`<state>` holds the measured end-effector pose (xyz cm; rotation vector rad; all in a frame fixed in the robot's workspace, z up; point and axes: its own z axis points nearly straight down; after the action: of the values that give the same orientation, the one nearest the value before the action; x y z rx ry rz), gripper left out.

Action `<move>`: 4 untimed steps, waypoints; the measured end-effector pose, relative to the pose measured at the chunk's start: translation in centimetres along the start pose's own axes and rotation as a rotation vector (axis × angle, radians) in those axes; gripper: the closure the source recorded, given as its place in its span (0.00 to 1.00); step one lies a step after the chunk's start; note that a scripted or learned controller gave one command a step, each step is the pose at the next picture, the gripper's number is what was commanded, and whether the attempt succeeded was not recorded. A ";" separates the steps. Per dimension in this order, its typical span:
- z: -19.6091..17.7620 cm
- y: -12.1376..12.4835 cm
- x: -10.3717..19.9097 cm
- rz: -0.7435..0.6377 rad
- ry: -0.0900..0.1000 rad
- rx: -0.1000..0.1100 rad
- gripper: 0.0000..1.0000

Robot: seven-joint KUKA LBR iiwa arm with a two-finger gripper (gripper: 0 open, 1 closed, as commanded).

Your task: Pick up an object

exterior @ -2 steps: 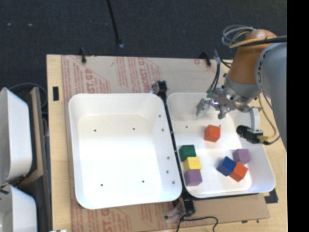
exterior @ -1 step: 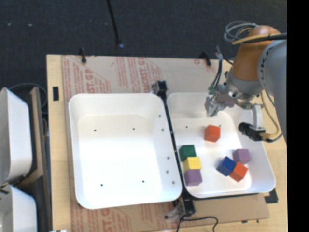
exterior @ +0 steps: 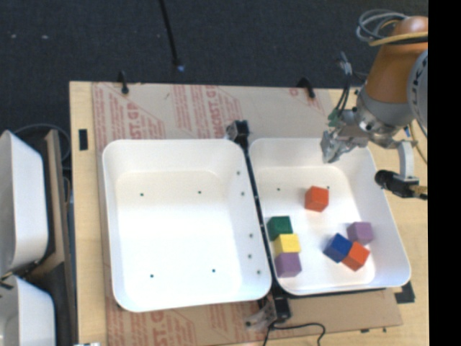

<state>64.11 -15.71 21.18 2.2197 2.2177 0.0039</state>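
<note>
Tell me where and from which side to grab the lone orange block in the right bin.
Take the orange block from straight above, closing on two opposite flat side faces. It stands alone on the floor of the right bin, apart from the other blocks, so all its sides look free. The tool hovers near the bin's back edge, so the reach is probably short.

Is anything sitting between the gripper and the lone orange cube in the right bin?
Nothing visible does. The gripper hangs over the back of the right white bin, and the orange-red cube sits apart from the other blocks, with bare bin floor between it and the gripper.
</note>
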 end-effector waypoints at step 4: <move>-3.1 -3.6 15.4 -0.004 0.002 0.003 1.00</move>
<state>60.47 -0.35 24.25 2.2184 2.2244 0.0022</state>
